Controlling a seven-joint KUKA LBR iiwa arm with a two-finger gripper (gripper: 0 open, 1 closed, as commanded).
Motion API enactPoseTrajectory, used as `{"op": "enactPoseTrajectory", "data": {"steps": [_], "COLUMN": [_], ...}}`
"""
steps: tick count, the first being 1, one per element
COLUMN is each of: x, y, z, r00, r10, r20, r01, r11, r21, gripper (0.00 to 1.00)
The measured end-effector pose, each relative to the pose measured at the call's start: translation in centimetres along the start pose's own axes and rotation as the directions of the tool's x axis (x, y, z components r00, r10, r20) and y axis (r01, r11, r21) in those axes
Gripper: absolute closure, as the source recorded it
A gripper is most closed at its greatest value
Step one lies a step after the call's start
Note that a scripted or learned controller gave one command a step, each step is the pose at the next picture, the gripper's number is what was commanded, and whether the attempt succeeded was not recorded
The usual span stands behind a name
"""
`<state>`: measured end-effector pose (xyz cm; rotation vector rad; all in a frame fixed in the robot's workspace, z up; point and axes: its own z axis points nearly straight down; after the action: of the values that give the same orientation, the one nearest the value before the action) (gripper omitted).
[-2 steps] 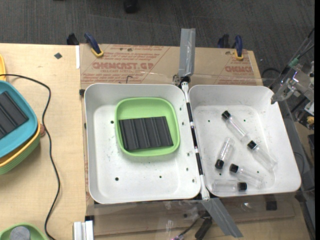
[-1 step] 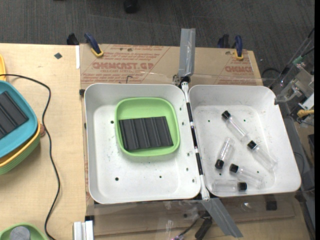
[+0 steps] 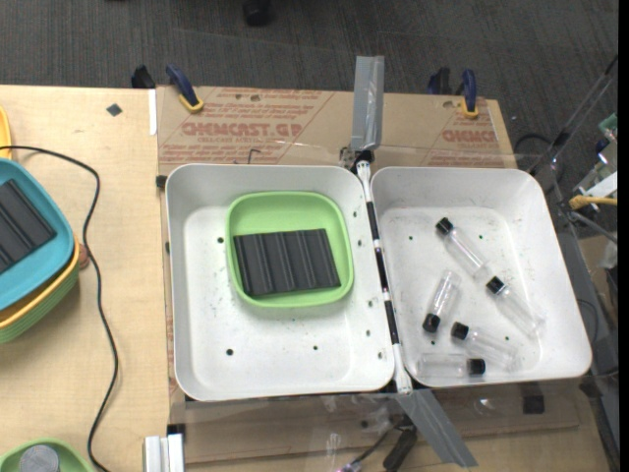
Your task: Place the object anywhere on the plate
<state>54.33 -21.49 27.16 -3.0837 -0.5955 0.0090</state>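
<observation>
I'm looking down on two white bins sitting side by side. The left bin [image 3: 197, 352] is holding a green plate [image 3: 289, 252] with a dark ribbed pad [image 3: 287, 262] lying on it. The right bin [image 3: 550, 224] is holding several clear black-capped tubes [image 3: 462, 249], lying scattered and tilted.

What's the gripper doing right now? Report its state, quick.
Gripper: cannot be told from this camera view. The vials lie loose in the right bin; the green plate carries only its dark ridged insert.
</observation>
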Motion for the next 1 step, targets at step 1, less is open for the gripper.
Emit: {"op": "enactPoseTrajectory", "data": {"steps": [1], "x": [-1.62], "y": [-3.94], "z": [-2.57], "r00": [0.991], "r10": [0.137], "r20": [0.0], "r01": [-0.137], "r11": [0.991], "r21": [0.0], "gripper": [0.0]}}
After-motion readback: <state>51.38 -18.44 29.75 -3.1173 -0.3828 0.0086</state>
